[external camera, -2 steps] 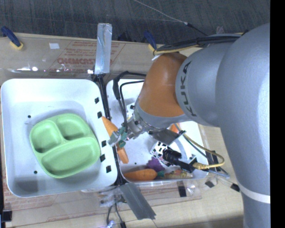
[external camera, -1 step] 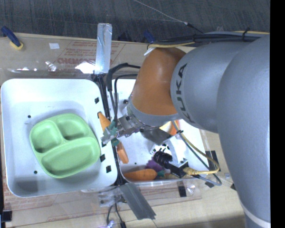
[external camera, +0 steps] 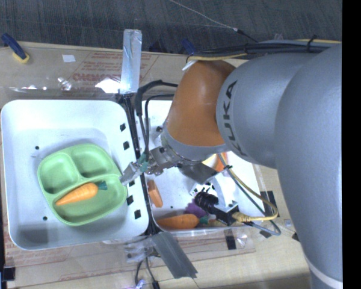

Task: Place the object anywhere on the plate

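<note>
Item: toy carrot [external camera: 78,194], orange with a green stub at its right end; lying on its side, slightly tilted, in the large lower compartment of the plate [external camera: 60,167]; touching nothing but the plate's floor as far as can be seen.

Item: plate, pale green, three compartments, two small ones above and one long one below; sitting on the floor of the left bin [external camera: 24,125], toward that bin's lower right, its right rim lying close to the bin's right wall.

Item: gripper [external camera: 131,172], metal-coloured, hanging just beside the plate's right rim, over the wall between the two bins; nothing is showing between its tips; whether the fingers are standing apart or together cannot be told from this slant; the carrot is lying apart from it, to its left.

Item: arm [external camera: 277,119], grey, with an orange band [external camera: 195,110] above the wrist; reaching in from the right and covering most of the right bin [external camera: 162,107].

Item: second orange carrot-like piece [external camera: 179,221], lying along the lower edge of the right bin; a smaller orange piece [external camera: 154,196] is lying just left of and above it, near the dividing wall; a purple object [external camera: 197,209] is sitting just beside the larger piece, partly hidden by black fittings and cables.

Item: bench [external camera: 78,71], brown, bearing both white bins side by side.
</note>
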You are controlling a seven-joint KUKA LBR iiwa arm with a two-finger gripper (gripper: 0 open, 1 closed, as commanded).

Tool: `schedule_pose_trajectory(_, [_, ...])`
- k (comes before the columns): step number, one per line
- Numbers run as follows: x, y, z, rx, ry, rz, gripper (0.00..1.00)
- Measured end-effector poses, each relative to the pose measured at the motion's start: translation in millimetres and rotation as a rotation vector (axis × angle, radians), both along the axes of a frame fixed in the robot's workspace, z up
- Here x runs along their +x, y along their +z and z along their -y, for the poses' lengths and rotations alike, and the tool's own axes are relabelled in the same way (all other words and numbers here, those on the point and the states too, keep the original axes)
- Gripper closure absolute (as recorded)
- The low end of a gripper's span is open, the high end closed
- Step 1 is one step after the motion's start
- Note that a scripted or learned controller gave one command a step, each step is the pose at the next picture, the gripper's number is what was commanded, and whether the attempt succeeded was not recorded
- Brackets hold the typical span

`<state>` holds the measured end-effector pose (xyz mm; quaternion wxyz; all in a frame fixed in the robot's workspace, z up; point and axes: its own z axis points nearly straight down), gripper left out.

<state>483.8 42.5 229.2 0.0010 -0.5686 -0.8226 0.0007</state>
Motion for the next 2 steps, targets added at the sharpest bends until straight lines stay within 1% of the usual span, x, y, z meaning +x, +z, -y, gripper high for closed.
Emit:
schedule_pose_trajectory(1, [0.7, 9.6, -0.8, 0.000, 0.008, -0.001, 1.00])
schedule_pose_trajectory(2, [0.6, 9.5, -1.2, 0.000, 0.008, -0.002, 0.00])
